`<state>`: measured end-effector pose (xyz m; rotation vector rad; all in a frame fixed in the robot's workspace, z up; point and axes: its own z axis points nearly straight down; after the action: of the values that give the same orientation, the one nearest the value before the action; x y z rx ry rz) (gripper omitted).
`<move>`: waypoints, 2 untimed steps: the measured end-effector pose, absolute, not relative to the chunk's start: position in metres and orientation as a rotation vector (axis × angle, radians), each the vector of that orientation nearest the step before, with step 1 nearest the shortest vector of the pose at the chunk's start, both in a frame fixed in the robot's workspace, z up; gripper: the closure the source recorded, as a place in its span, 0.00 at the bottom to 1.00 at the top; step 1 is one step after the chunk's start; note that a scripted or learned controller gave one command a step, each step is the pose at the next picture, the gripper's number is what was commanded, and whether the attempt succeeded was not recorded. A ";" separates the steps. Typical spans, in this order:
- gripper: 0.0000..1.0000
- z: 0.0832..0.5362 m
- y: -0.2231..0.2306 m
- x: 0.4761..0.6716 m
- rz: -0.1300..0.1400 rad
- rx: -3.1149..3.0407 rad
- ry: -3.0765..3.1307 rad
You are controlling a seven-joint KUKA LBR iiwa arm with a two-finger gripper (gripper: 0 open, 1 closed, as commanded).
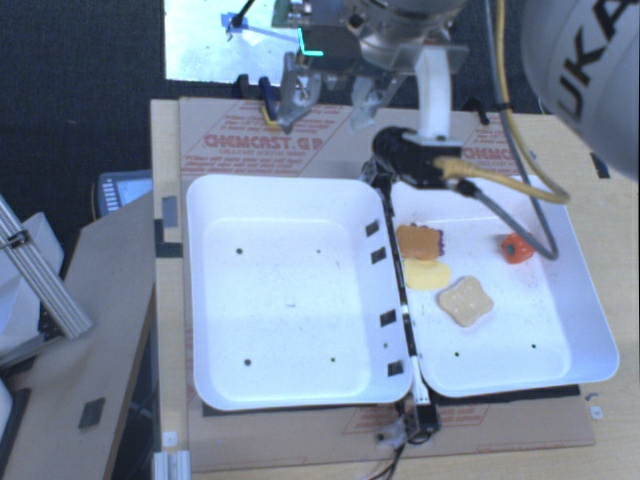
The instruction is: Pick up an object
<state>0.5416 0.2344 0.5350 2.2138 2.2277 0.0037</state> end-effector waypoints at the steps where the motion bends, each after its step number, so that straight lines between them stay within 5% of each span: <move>1: 0.00 0.535 0.234 0.542 0.004 2.214 2.228; 2: 0.00 0.472 0.219 0.655 -0.004 2.224 2.217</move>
<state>0.6546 0.2193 0.4719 2.2241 2.2169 -0.0036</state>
